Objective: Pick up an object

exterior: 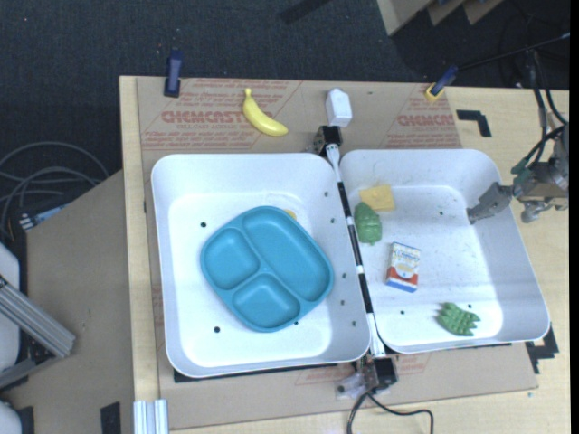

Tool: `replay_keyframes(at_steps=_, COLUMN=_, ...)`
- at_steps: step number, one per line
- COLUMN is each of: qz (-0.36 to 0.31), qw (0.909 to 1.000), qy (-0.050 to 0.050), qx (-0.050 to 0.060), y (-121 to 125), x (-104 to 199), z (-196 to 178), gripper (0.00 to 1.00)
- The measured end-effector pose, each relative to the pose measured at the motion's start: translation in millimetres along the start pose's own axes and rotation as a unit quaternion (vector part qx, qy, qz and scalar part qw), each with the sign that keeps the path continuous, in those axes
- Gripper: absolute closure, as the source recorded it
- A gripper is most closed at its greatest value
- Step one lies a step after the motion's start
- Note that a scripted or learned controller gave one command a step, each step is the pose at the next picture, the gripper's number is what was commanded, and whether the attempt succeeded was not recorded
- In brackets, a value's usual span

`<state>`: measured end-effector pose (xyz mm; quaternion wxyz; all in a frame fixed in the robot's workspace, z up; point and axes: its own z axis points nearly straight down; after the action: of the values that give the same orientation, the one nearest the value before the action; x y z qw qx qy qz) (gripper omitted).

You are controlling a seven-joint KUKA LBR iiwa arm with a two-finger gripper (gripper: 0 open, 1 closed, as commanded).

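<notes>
The right bin (507, 269) holds a yellow block (378, 197) and a green rounded toy (368, 223) near its left wall. A small red, white and blue carton (403, 267) stands in the middle, and a green leafy toy (459, 318) lies near the front. My gripper (503, 198) reaches in over the right bin's far right rim, apart from all of these. The carton is the closest to it, down and to the left. Nothing shows in its grasp.
The left bin (181, 188) contains a blue divided plate (264, 267). A yellow banana (261, 117) and a small white box (338, 107) lie on the cardboard behind the bins. Cables hang at the right edge near the gripper.
</notes>
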<state>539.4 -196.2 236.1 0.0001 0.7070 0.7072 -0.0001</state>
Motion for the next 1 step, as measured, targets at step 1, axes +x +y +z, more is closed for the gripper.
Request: replay_keyframes(at_steps=1, qz=-0.001, qw=1.0, qy=0.001, qx=0.001, y=24.7, x=57.4, z=52.6, gripper=0.0)
